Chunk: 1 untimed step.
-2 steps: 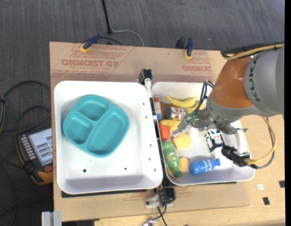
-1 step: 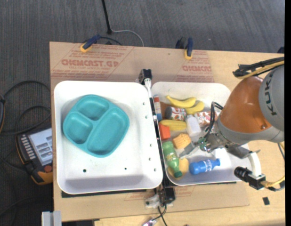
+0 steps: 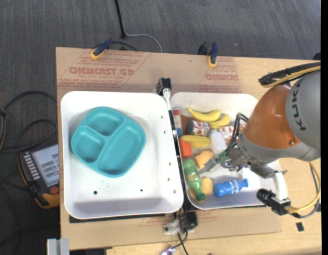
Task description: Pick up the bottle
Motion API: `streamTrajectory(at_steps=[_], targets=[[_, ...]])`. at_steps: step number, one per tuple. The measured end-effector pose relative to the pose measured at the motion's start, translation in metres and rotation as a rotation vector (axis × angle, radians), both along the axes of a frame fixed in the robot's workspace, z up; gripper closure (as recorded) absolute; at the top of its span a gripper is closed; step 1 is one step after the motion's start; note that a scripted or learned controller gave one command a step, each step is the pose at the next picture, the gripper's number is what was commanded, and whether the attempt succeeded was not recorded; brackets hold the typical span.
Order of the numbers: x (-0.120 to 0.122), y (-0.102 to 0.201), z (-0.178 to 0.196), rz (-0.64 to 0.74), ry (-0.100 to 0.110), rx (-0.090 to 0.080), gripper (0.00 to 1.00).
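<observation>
The table (image 3: 100, 70) carries two white bins. The left bin (image 3: 153, 142) contains a teal divided plate (image 3: 107, 141). The right bin (image 3: 249, 99) contains a clutter of toy foods, including a banana (image 3: 205, 113) and a green item (image 3: 192, 175). The blue bottle (image 3: 230, 187) lies flat near the front wall, long axis left to right, cap rightward. The arm (image 3: 283, 124) reaches in from the right; its pincer (image 3: 216, 162) hangs above and left of the bottle, fingers apart, nothing between them.

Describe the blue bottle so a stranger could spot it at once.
Look in the right-hand white bin, the one crowded with toy food. Along its near edge, below the gripper, lies the blue bottle on its side, white cap pointing right. It is the one blue item there, beside a yellow piece and green pieces.
</observation>
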<state>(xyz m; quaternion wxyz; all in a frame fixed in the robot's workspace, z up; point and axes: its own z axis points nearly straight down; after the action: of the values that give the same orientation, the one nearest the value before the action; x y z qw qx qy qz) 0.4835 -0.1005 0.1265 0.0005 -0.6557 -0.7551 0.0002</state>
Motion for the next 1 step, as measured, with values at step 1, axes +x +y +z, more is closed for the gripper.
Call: streamTrajectory(at_steps=[1], targets=[[0.0000,0.0625,0.0575,-0.130,0.001,0.000,0.00]])
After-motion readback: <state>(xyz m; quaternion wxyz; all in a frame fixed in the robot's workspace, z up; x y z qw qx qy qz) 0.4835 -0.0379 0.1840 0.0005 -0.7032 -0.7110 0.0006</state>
